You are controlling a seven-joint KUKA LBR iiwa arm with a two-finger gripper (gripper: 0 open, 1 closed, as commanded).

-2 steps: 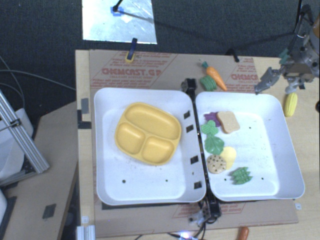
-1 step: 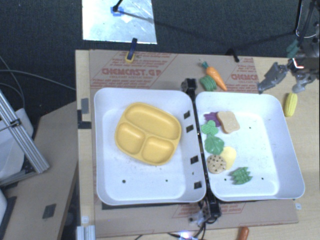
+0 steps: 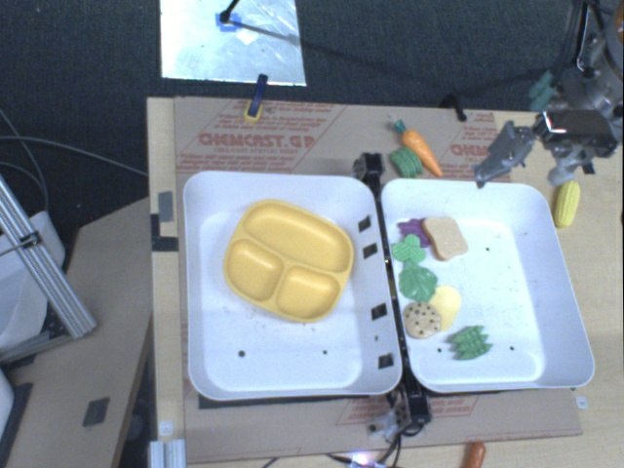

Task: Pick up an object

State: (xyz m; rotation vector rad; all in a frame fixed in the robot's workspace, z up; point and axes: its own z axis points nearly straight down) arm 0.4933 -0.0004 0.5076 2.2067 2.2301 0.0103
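The gripper (image 3: pixel 531 159) hangs over the upper right corner of the right bin (image 3: pixel 546 359), its two fingers spread wide with nothing between them. The toy foods lie along the bin's left side: bread slice (image 3: pixel 446 237), cookie (image 3: pixel 421 320) and green leaf (image 3: pixel 418 282), well apart from the fingers.

Claw (image 3: pixel 526 161) at upper right, fingers spread apart, nothing between them, wrist above it.
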